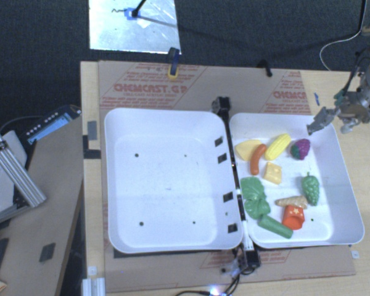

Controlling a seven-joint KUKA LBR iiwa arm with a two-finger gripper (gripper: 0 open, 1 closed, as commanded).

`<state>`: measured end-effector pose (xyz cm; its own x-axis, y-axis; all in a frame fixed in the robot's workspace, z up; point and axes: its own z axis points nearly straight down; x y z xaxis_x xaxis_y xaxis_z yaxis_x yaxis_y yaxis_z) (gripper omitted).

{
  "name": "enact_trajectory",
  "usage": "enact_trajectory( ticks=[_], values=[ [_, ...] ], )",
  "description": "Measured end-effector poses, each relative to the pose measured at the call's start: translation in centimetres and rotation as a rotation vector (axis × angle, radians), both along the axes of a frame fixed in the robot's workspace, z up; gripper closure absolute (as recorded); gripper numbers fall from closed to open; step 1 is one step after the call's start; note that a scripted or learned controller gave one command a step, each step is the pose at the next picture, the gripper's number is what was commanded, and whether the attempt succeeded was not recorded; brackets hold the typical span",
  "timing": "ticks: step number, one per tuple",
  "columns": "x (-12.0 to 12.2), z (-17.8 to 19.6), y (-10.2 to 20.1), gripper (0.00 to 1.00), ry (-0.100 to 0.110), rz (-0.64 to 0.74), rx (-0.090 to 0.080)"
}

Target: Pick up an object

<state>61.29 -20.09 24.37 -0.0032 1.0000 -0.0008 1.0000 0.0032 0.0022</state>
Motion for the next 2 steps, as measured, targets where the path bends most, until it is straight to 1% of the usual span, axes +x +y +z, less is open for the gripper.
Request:
enact_trajectory(
  ticks=[1,2],
  values=[
    [5.8,-9.5,11.5,0.00,0.001,0.012,0.004],
    [5.7,-5.6,20.1,0.00,-0.004,0.010,0.002]
  ],
)
